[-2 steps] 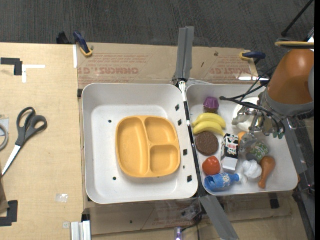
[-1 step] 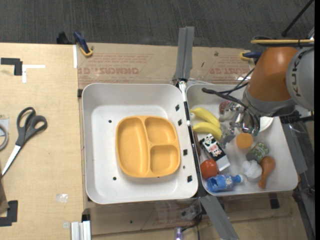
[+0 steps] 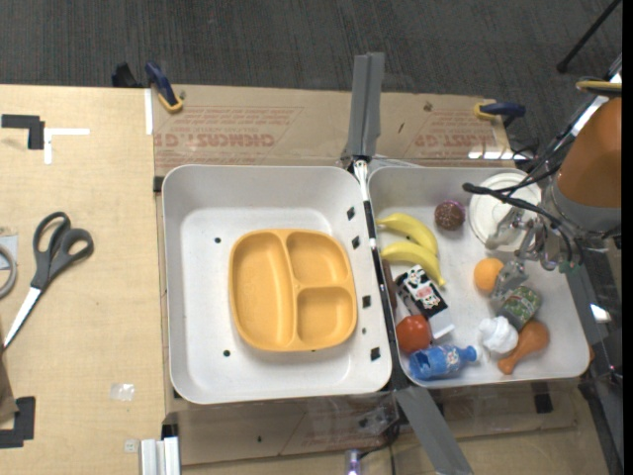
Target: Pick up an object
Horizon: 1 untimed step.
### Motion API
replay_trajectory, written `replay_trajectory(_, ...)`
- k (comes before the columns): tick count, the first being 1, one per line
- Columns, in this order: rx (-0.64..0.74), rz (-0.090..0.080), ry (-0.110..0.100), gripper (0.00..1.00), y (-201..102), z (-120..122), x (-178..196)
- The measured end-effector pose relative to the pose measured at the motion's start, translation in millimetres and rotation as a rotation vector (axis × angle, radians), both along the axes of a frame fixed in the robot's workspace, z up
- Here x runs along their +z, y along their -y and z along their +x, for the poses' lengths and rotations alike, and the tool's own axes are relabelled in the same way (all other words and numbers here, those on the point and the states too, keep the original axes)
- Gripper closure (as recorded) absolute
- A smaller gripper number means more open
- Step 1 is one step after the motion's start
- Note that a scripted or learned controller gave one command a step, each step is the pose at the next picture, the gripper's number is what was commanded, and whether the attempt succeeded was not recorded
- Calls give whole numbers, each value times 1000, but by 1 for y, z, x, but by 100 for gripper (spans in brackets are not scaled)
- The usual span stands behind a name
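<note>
Well, the bench is pale wood (image 3: 79, 364), with dark grey carpet (image 3: 297, 18) beyond it and a flattened sheet of brown cardboard (image 3: 267, 132) under the two shallow white bins. A pair of black-handled scissors (image 3: 45, 265) lies on the wood off to the left, and blue clamps (image 3: 163, 85) pinch the cardboard's far edge.

The left white bin (image 3: 188, 295) holds a yellow three-compartment plastic plate (image 3: 294, 290), sitting flat near its middle. The right white bin (image 3: 396, 191) is crowded: two yellow toy bananas (image 3: 410, 240), a dark purple ball (image 3: 450, 216), a black-and-white small carton (image 3: 423, 290), a red tomato-like ball (image 3: 413, 332), a blue crumpled bottle (image 3: 440, 361), a white lumpy piece (image 3: 499, 334), a brown toy drumstick (image 3: 524, 347), a clear round lid (image 3: 499, 211), an orange round fruit (image 3: 488, 275) and a green patterned packet (image 3: 521, 305).

The grey arm's two-finger gripper (image 3: 524, 255) hangs low over the right side of that bin, between the orange fruit and the bin's right wall, just above the green packet. Its metal fingers are lost in cables and clutter, so whether they are spread or closed I cannot tell, and nothing visibly sits between them.
</note>
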State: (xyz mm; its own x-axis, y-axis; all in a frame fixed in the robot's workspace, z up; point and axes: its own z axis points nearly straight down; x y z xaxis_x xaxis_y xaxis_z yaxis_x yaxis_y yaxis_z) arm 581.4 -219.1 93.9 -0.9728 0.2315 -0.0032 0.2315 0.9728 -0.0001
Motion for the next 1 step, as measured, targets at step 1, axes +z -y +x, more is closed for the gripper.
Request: replay_trajectory(1,-217,1,0,0,2,-46,-1)
